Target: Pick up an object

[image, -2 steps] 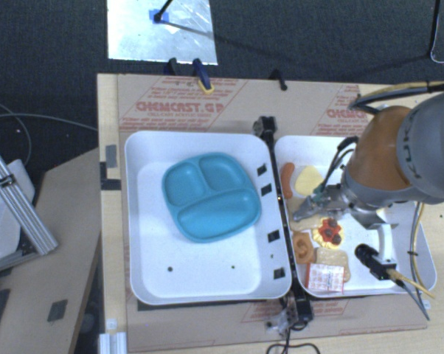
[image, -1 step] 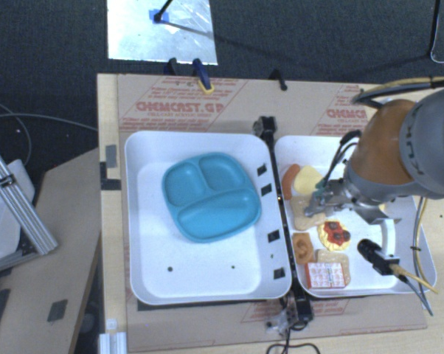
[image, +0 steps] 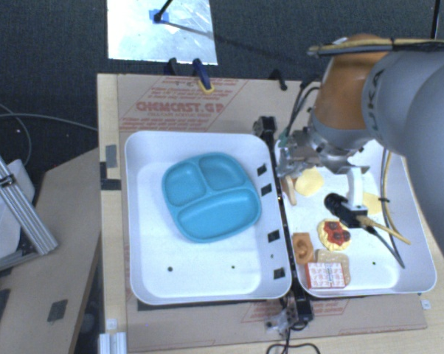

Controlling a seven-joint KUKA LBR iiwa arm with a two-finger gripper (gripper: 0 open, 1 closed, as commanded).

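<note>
In right bin, gripper beside yellow lump

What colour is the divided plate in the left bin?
The plate is plain light blue, with no pattern; the camera view shows it clearly.

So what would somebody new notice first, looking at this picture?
The blue divided plate in the left bin catches the eye first, large and bright against the white. Next comes the grey arm reaching in from the right, its end effector over the upper left part of the right bin. Near it lie small items, among them a yellow piece and a red-topped round piece.
</note>
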